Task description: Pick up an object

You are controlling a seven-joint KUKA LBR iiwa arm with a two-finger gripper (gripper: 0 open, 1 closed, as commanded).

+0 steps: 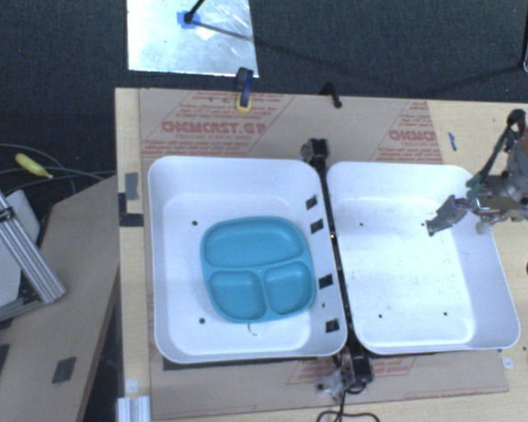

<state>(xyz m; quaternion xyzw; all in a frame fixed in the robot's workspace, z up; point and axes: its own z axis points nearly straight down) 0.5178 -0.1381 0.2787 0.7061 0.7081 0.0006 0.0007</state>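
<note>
Mostly cut off at the edge, the hand (443, 217) over the right bin (422, 341) has an unreadable grip.

Bright even light, soft shadows, slightly blurry, cool tint

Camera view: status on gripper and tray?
Two-finger gripper over the right white bin, near its right rim, holding nothing. Blue three-compartment plastic tray flat in the left white bin, untouched. Nothing in the way.
</note>
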